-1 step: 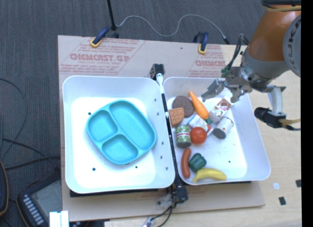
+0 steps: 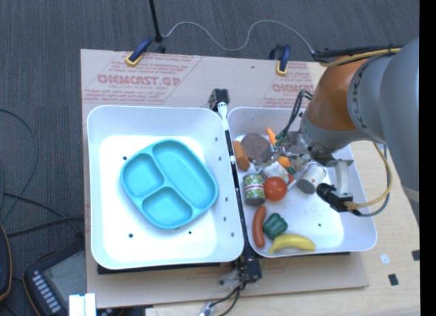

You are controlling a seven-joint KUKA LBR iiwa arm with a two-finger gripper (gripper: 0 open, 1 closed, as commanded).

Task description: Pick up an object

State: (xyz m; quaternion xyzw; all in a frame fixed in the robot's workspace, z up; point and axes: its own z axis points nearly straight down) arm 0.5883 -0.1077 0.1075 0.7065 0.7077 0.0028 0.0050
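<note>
My arm [image 2: 368, 103] comes in from the right and bends down over the right bin [image 2: 354, 240], the orange band sitting above the wrist. My gripper [image 2: 286, 154] is low over the heap of toy food at the upper middle of that bin, but the wrist covers its tip, so I cannot tell how it stands or whether it has hold of anything. The things I might pick up all lie in this right bin: a brown round patty [image 2: 256, 146] near the top left, a small orange carrot piece [image 2: 238, 151] just beside it against the bin's left wall, a green-labelled can [image 2: 253, 188] below the patty, and a red tomato [image 2: 275, 189] touching the can on its right. Further toward the near edge lie a red sausage [image 2: 258, 220], a green pepper [image 2: 274, 225] just beside it, and a yellow banana [image 2: 293, 243] near the front wall. A white cup-like piece [image 2: 310, 175] rests to the right of the tomato, close under my wrist. The left bin [image 2: 102, 124] holds a blue divided plate [image 2: 169, 183], lying flat and slightly turned, well apart from my gripper.
</note>
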